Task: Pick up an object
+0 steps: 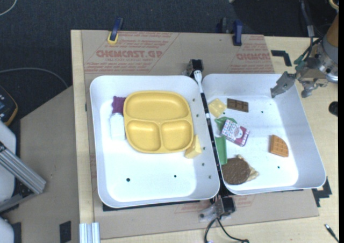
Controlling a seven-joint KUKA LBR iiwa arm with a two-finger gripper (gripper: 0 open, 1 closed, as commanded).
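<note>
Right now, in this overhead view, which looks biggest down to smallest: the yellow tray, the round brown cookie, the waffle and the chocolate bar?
1. Yellow divided tray, by far.
2. Round brown cookie.
3. Waffle and chocolate bar: they look too alike to rank.

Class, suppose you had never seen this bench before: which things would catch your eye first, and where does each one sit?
The big yellow divided tray dominates the left bin, lying toward its far side with a purple item tucked at its left edge. In the right bin small toy foods lie scattered: a brown cookie near the front, an orange waffle to the right, a chocolate bar further back. The gripper hangs over that bin's far right corner.
</note>
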